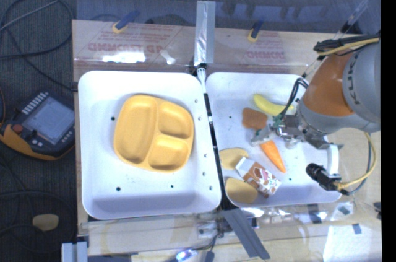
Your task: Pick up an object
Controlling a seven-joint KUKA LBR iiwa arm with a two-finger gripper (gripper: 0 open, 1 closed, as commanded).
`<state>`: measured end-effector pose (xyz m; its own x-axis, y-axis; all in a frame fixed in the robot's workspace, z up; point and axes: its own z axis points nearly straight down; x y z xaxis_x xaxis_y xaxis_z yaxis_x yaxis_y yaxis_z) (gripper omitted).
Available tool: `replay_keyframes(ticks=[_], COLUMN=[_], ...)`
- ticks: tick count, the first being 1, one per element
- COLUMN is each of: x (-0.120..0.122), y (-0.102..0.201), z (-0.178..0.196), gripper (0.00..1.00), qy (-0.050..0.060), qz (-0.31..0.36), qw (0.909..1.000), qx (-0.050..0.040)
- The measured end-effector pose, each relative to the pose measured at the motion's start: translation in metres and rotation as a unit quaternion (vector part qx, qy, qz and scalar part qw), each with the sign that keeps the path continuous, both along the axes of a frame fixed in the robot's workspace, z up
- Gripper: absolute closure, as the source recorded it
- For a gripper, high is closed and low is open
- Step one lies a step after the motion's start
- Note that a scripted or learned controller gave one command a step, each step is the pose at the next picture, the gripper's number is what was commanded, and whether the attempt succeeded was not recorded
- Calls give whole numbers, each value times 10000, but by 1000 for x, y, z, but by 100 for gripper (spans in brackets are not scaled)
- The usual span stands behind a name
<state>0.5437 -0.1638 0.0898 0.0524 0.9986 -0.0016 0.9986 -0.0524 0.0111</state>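
The arm (346, 93) comes in from the right and sits low over the right bin (232, 82); the gripper (276, 129) is down among the toy food, right at the top end of the carrot (273, 155) and just beside the brown piece (253, 117); the banana (270, 105) is just behind it. Honestly I can't tell whether the fingers are spread or pressed together; that whole bit is a dark metal muddle from this angle, and I see nothing pinched in there, so I wouldn't call anything grasped.

Any item would do for the task; the closest candidates are the carrot and the brown piece, both lying flat on the bin floor. Further front there's a small carton (259, 176) lying across two tan discs (233, 158), well clear of the gripper. The left bin (99, 192) just has a yellow tray (154, 132) in it.

What could go wrong, as I see it: the carrot is a tapered cone, so a close near its tip could squirt it sideways; the three items are bunched up, so a closing finger could land on top of one or nudge the banana instead of straddling anything; and if it's between items rather than over one, it'll likely close on air and lift with nothing.
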Motion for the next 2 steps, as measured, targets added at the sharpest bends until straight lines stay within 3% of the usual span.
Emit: replay_keyframes(ticks=[1, 2], x=[1, 17], y=[1, 72], z=[10, 138], gripper=[100, 100], qy=[-14, 63], qz=[1, -69], qw=[10000, 10000], qx=[17, 7])
